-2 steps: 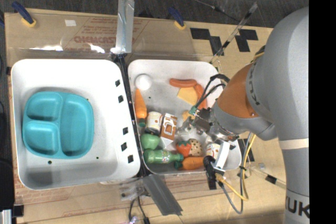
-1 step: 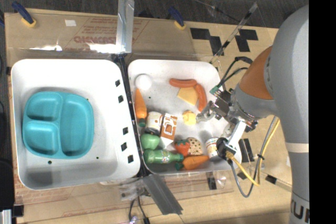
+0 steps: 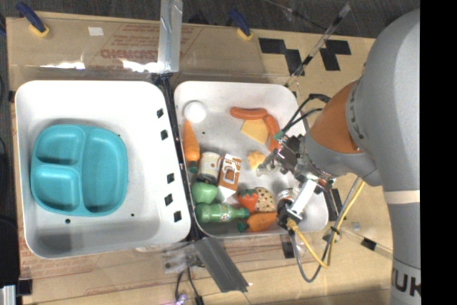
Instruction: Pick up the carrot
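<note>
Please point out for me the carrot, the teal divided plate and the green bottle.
carrot (image 3: 191,143): camera view, middle of its orange body.
teal divided plate (image 3: 78,169): camera view, central ridge between its compartments.
green bottle (image 3: 218,212): camera view, middle of its body.

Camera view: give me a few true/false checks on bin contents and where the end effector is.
1. The teal divided plate lies in the left bin. True.
2. The carrot lies in the left bin. False: it lies in the right bin, along its left wall.
3. The end effector is over the right bin's right side. True.
4. The carrot is between the end effector's fingers. False: it lies apart, across the bin.
5. A green bottle lies near the right bin's front edge. True.
</note>
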